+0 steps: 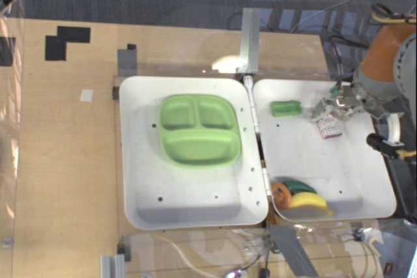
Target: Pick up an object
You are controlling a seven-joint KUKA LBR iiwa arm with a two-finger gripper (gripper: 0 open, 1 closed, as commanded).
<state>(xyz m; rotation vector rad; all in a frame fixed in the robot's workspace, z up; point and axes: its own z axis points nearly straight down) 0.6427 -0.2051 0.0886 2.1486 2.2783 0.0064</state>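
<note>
bench (58, 159): tan, bearing two white bins side by side.
left bin (140, 205): holds a green divided plate (199, 129), three compartments.
right bin (352, 172): my arm (391, 58) enters at 3 o'clock, partly cut off by the frame edge.
my gripper (337, 101): low over the bin's 1 o'clock area; fingers too small and cluttered, i cannot tell their state.
small patterned packet (330, 125): just below the gripper.
green block (285, 108): at 11 o'clock.
banana (307, 202): at 7 o'clock, overlapping a dark green item (300, 186) and an orange piece (282, 194), both partly hidden.

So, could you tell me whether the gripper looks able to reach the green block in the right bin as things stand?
Probably yes: the green block lies alone on bare bin floor, with the gripper just to its right and nothing between them.
</note>
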